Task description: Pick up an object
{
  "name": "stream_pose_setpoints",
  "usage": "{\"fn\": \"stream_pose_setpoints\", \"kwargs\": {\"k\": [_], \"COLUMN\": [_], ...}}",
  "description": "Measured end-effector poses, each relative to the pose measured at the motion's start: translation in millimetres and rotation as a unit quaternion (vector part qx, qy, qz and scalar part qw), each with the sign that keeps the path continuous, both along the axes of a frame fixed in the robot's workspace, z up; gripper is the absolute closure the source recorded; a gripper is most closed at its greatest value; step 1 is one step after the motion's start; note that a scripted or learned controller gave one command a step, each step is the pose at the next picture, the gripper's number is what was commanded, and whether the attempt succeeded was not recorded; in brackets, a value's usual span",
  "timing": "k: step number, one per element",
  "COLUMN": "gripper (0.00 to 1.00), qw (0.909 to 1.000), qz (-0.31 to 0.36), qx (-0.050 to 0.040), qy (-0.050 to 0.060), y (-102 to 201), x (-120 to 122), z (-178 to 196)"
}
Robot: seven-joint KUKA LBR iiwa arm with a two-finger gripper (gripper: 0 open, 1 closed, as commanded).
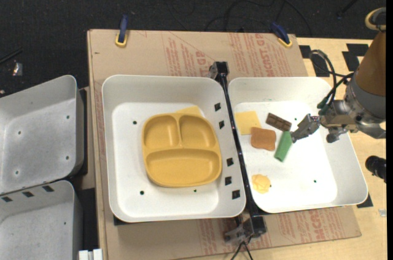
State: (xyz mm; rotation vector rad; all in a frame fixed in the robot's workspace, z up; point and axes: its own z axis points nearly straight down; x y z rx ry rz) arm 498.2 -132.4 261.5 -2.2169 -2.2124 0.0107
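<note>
Tool (305, 128), grip unclear, hovers beside green block (283, 146); red board lettering (198, 59) is unreadable.

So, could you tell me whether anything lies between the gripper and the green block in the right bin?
Nothing visible does. The gripper sits just at the upper right end of the green block, with bare bin floor around that end. The brown piece lies close on the block's left, the dark bar above it.
</note>
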Motion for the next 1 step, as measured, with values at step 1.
{"fn": "stream_pose_setpoints", "kwargs": {"k": [1], "gripper": [0.0], "qw": [1.0], "qz": [0.001], "qx": [-0.0009], "qy": [-0.006], "y": [0.3], "x": [2.1], "z": [5.4]}}
